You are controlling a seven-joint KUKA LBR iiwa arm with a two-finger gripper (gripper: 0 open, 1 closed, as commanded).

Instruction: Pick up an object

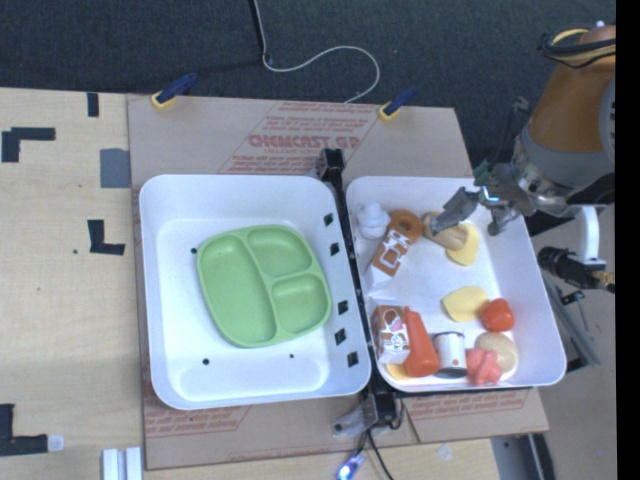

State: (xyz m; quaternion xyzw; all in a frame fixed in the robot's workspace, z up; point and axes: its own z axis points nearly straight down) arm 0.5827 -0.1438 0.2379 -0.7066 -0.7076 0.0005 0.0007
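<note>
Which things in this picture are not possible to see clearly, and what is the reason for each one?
- Gripper, camera view: small and blurred, so a grasp on the pale yellow piece beside it is uncertain.
- Arm: cut off by the right edge.
- Heap in the right bin's near corner: the orange carton, red piece and pink piece overlap; shapes unclear.
- Carton print: too small to read.

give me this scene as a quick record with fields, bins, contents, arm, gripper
left bin: holds a green divided plate
right bin: holds a pile of toy food, among it a red tomato, a pale yellow piece and an orange-brown packet
arm: reaches in from the right, over the right bin's far right corner
gripper: low over the right bin's far side, beside a yellowish piece
grasp: nothing seen held
</note>
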